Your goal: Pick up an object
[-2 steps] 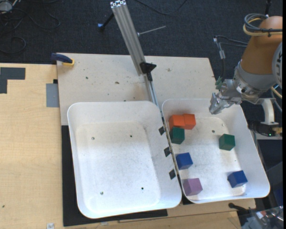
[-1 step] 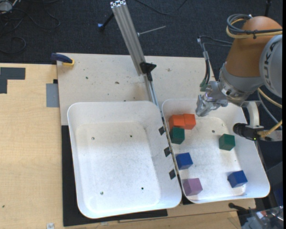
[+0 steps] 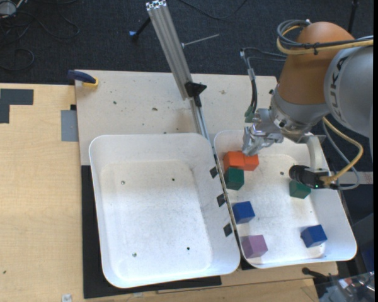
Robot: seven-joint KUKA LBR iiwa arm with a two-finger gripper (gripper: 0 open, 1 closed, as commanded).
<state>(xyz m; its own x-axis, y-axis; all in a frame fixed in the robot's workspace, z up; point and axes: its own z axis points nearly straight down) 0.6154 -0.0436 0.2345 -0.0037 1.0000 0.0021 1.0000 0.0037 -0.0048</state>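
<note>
In the right bin [image 3: 340, 247], up near its back-left corner, an orange block [image 3: 242, 161] sits just below the gripper [image 3: 254, 142], whose metal fingers come down to about the block's top edge. From this slanted angle I can't tell whether the jaws are spread or closed, nor whether they touch the block; nothing is plainly caught between them. A dark green block [image 3: 234, 178] lies right against the orange one on its near side. Further toward the front along the bin's left wall are a blue block [image 3: 243, 211] and then a pale purple block [image 3: 254, 245]. Over on the right side, another green block [image 3: 299, 189] rests close to the wall, and a second blue block [image 3: 314, 235] sits near the front-right corner. The left bin [image 3: 107, 162] stands beside it, their walls touching down the middle. The grey arm [image 3: 346, 93] with its orange band reaches in from the right, above the back of the right bin, and a slanted aluminium rail [image 3: 171, 43] rises behind the bins.
</note>
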